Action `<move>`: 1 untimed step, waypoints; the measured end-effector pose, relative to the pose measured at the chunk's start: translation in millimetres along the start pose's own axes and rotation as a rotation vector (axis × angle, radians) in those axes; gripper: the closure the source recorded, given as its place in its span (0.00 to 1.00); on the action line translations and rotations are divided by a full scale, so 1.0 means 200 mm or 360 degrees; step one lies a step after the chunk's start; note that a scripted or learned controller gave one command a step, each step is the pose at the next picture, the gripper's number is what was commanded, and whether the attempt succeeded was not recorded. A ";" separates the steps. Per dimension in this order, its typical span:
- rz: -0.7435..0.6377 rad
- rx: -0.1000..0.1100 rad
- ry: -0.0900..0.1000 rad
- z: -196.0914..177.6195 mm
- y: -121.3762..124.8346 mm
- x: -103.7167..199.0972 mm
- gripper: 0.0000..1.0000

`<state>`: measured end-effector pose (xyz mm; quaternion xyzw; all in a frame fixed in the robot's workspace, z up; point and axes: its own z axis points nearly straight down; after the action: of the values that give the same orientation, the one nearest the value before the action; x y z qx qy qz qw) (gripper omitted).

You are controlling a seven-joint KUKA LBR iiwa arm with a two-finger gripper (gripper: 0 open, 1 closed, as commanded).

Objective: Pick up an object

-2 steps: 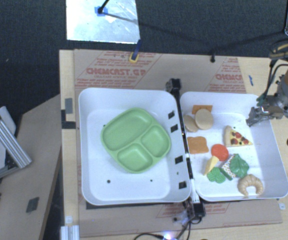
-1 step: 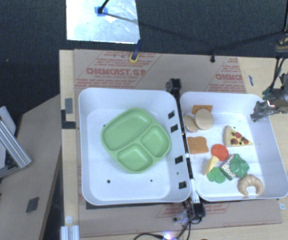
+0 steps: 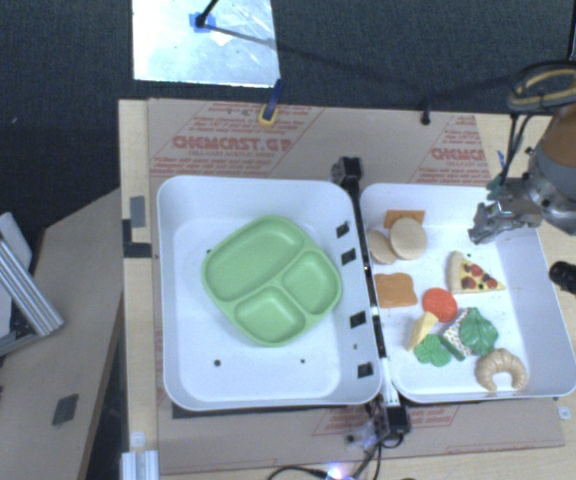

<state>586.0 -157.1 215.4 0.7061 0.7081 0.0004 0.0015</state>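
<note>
Tool point(image 3: 484, 223), grip state unreadable, hangs above the pizza slice point(image 3: 471, 275); a descent could clip the neighbouring tomato point(image 3: 440, 303).

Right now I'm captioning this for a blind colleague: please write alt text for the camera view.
A grey robot arm's two-finger gripper hovers over the right shallow white bin of toy food, above a pizza slice, holding nothing. The left white bin holds a green three-section plastic plate.
</note>
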 end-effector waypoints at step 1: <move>-0.0001 0.0000 0.0002 0.01 0.09 0.24 1.00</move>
<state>604.8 -108.3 214.3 0.7060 0.7083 0.0008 0.0010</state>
